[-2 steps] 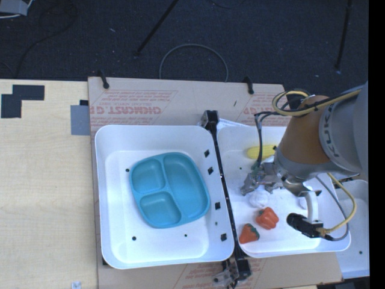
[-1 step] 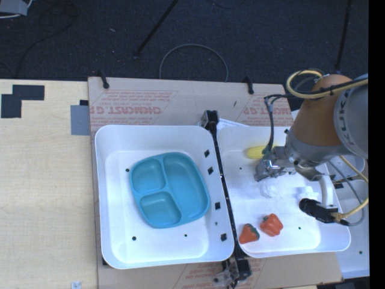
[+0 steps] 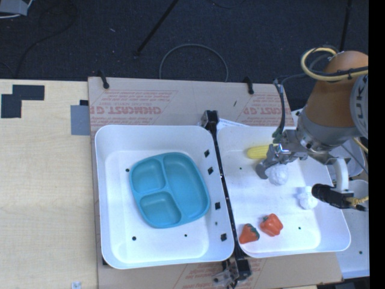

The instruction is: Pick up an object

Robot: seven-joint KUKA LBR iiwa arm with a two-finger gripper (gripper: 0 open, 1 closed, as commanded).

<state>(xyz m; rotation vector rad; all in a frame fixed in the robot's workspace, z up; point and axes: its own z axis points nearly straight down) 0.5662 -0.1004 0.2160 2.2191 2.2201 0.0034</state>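
The jaws (image 3: 274,161) are lowered into the right bin (image 3: 337,242), directly over a small white rounded object (image 3: 278,175) that sits just beneath them; whether they are spread or pressed together cannot be told, since the wrist housing hides them from above. No object can be seen gripped between them, so no grasp is claimed. Just beside the jaws, toward the divider, a yellow object (image 3: 257,152) that may be a toy banana is partly covered by the wrist. The white object is judged to be the likely target, because the jaws are centred nearest to it.

Further out in the same bin, another small white piece (image 3: 305,198) lies near the right wall, and two orange-red toy peppers (image 3: 271,224), (image 3: 249,233) rest close together near the front edge, well apart from the jaws. The left bin (image 3: 120,245) holds a blue compartment plate (image 3: 169,189), lying flat near its middle. Both bins are carried on a cardboard sheet (image 3: 156,104) laid over the surface (image 3: 42,185), presumably to keep them side by side within the arm's reach.
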